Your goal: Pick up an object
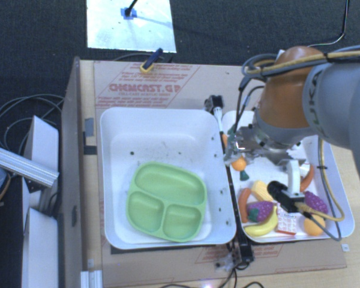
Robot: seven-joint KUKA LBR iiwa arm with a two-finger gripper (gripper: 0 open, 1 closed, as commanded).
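Pincer (pixel 237 156): over right bin (pixel 347 218); grip state impossible to tell.
Orange toy (pixel 240 164): directly beneath.
Advice: descend straight, centre on toy, avoid the divider alongside.

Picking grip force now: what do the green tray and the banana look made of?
Green tray: likely molded plastic, matte, uniform colour, soft rounded compartment edges. Banana: seems toy plastic, smooth, slightly glossy, evenly yellow; real fruit cannot be ruled out at this resolution.

Glossy green plastic tray (pixel 166 202), smooth white plastic bins (pixel 162 125), matt cardboard sheet (pixel 150 86)
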